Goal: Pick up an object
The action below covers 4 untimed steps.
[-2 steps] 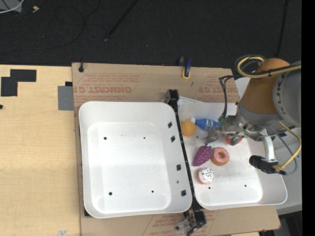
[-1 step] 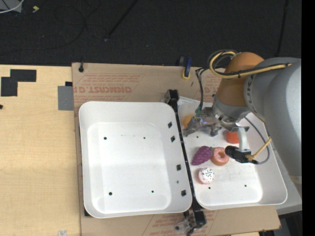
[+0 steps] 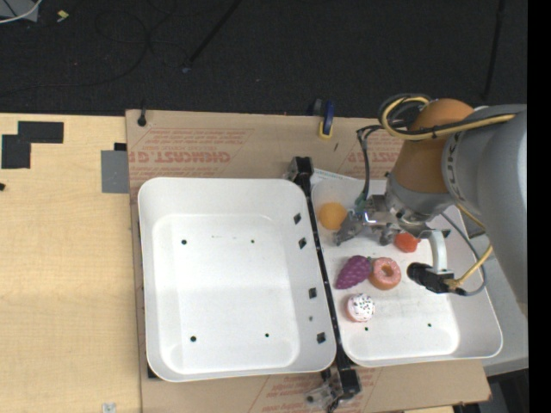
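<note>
Showing mirrored red lettering, cardboard [image 3: 225,149] underlies bins [image 3: 172,198]

One camera hung fixed above the bench [image 3: 60,256] and looked down at a slant, far enough off to take in both white bins whole. The left bin [image 3: 159,231] sat near the middle of its view, the right bin [image 3: 456,334] toward the right side. The far edge of the bench and a dark floor [image 3: 258,41] beyond it lay along the top. The arm [image 3: 482,170] came in from the right, nearest the lens, large and cut off by the frame.
</note>
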Available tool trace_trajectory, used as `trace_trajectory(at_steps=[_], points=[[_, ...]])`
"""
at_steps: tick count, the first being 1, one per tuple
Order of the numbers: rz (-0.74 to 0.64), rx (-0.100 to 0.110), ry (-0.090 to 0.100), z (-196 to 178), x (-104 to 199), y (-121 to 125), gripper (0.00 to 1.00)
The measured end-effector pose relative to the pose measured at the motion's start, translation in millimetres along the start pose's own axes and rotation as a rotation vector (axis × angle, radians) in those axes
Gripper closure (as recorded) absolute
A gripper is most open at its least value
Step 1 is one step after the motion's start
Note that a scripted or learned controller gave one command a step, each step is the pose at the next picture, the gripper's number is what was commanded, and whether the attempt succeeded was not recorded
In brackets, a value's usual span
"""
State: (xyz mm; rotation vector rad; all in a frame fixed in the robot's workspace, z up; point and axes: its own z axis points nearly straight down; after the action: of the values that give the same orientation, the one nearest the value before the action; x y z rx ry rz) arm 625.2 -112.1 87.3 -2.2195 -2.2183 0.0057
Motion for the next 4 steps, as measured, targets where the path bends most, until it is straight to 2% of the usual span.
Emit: trace_trajectory(at_steps=[2, 3, 4], points=[[0.0, -0.002, 0.001, -0.3, 0.4, 0.7, 0.0], [0.002, 0.0, 0.001, -10.3, -0.2, 0.4, 1.0], [0.003, 0.0, 0.001, -10.3, -0.5, 0.4, 0.0]])
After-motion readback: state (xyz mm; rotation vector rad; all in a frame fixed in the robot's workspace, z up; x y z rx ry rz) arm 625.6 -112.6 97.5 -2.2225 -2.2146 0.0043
